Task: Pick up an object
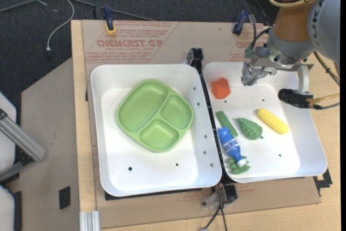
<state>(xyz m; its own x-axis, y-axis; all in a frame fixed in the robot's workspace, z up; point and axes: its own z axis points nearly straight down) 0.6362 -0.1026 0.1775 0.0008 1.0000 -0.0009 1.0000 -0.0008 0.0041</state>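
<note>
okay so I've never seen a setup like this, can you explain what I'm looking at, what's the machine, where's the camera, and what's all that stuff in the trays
This is a robot arm, grey and orange, reaching in from the right. One fixed camera looks down at a slant on a bench with two shallow white bins. The arm's gripper hangs over the right bin, near an orange piece; nothing visible in it. That bin also holds a yellow corn cob, a green leafy toy, a green stick and a blue bottle. The left bin holds a green divided plate.

A pale green divided plate (155, 114) fills the left white bin (108, 170); at right lie an orange block (220, 88), yellow corn (273, 120) and a blue bottle (229, 146).
</note>
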